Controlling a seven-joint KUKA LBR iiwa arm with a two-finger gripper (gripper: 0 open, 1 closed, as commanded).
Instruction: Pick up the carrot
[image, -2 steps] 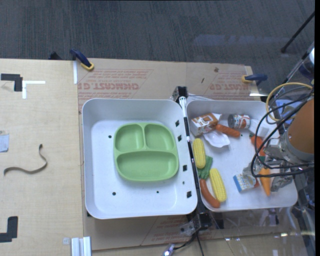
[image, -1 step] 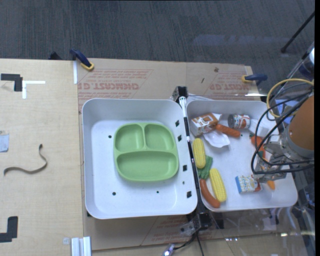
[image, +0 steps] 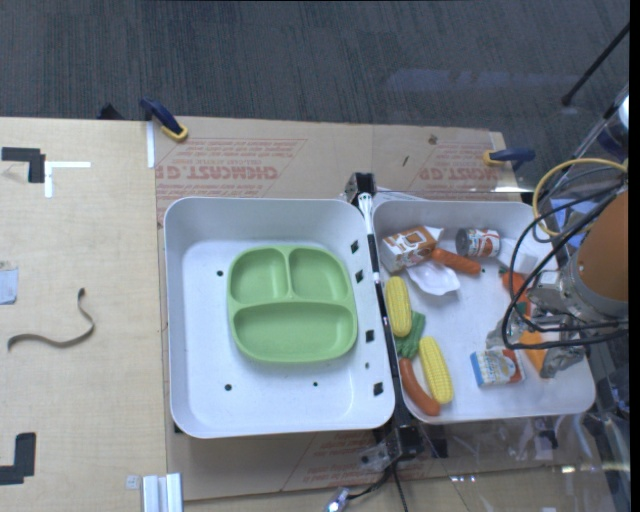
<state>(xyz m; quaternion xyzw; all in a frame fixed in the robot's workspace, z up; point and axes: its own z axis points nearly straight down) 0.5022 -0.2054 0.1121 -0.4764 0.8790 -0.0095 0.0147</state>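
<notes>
Now, the readout from above:

Writing: red lettering is seen printed on the cardboard sheet (image: 330, 160) at upper centre, reversed and upside down from this angle; it cannot be read with certainty. A small carton (image: 410, 244) with an orange-and-white label sits at the top of the right bin; its text is too small to be read. A blue-and-white packet (image: 494, 368) at lower right also carries print that cannot be made out.

Surface: a pale wooden bench (image: 80, 250) is shown at left, with black tape marks and a bent dark strip (image: 55, 330) lying on it. Blue clamps (image: 165, 118) are fixed on the cardboard's upper edge. Dark grey carpet (image: 300, 50) fills the upper frame.

Left bin: the left bin (image: 190, 400) is occupied by a green divided plate (image: 293, 304) at centre.

Right bin: along the left side of the right bin (image: 570, 400), two corn cobs (image: 399, 306) and a red sausage (image: 419, 392) are lined up; a can (image: 478, 242) lies near the top.

Carrot: the carrot (image: 457, 263) is lying in the upper middle of the right bin, tilted, just below the can and beside the carton, resting partly on a white wrapper (image: 435, 280).

Gripper: the gripper (image: 545, 345) is positioned low at the right edge of the right bin, under looped cables (image: 560, 190), well apart from the carrot. Jaws: whether spread or closed cannot be told.
</notes>
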